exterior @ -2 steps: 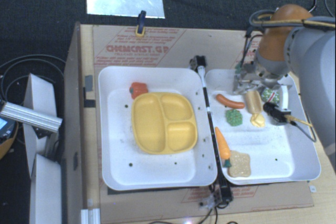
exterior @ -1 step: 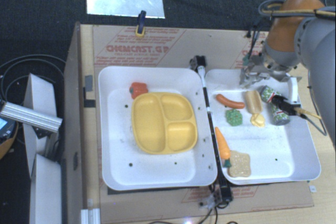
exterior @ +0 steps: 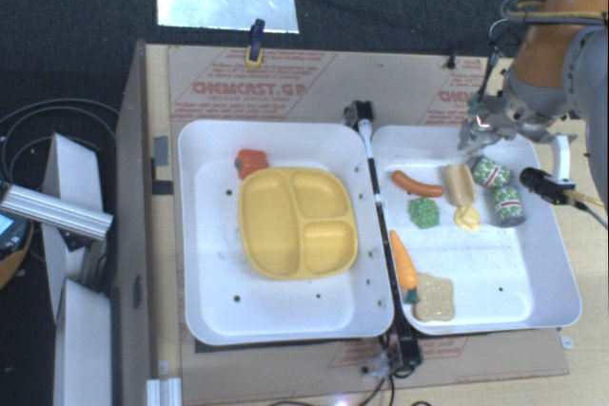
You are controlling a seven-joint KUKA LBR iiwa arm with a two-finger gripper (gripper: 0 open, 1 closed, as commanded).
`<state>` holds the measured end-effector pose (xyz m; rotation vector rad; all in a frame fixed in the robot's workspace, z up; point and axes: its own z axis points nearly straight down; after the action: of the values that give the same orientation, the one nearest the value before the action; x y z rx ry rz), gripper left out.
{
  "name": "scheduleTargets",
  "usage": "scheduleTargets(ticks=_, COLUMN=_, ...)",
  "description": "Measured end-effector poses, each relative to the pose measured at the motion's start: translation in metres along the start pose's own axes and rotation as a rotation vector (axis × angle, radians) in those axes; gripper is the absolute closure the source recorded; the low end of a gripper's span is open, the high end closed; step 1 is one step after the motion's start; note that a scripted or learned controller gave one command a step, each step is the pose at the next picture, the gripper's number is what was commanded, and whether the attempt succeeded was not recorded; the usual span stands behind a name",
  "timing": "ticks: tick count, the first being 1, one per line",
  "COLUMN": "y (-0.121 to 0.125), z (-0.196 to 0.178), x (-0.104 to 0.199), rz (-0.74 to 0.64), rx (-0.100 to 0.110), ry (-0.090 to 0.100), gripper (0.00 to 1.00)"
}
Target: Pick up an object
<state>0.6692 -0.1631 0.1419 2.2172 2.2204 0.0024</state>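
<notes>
My gripper (exterior: 475,134) hangs over the far right corner of the right bin (exterior: 552,285), just above and left of a green-and-white can (exterior: 490,171). A second can (exterior: 507,203) lies beside it. Also in this bin are a red sausage (exterior: 417,183), a tan bun (exterior: 459,183), a green broccoli (exterior: 424,212), a small yellow piece (exterior: 466,219), an orange carrot (exterior: 403,261) and a slice of toast (exterior: 433,297). Nothing shows in the gripper.
The left bin (exterior: 214,299) holds a yellow divided plate (exterior: 297,222) and a red pepper (exterior: 251,163) at its far side. A black divider (exterior: 379,204) runs between the bins. A black part with a cable (exterior: 544,184) sticks in over the right bin's right rim.
</notes>
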Motion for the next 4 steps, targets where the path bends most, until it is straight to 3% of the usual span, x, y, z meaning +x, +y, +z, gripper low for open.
scheduleTargets(ticks=2, y=-0.038, z=0.057, x=0.067, rz=-0.002, rx=0.003, ry=0.002, gripper=0.00)
scheduleTargets(ticks=3, y=0.000, z=0.057, x=0.077, rz=-0.003, rx=0.000, ry=0.002, gripper=0.00)
scheduleTargets(ticks=4, y=0.001, z=-0.058, x=0.033, rz=0.000, rx=-0.003, ry=-0.001, gripper=0.00)
